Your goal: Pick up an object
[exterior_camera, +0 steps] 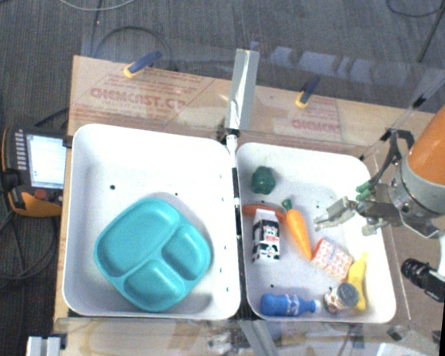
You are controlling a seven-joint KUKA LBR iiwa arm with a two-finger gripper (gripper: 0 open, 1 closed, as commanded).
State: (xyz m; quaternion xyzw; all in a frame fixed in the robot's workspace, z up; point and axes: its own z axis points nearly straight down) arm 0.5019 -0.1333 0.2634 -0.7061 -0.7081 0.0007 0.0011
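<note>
Orange carrot (298, 231) lies just below the hand (338, 213), whose fingers stand wide and hold nothing; it should descend straight and close across the carrot's narrow width.

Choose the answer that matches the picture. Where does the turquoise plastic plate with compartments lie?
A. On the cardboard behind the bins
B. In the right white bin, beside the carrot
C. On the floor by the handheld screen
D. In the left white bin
D: the turquoise plastic plate with compartments rests on the floor of the left white bin, while the orange carrot lies in the right white bin.
</note>
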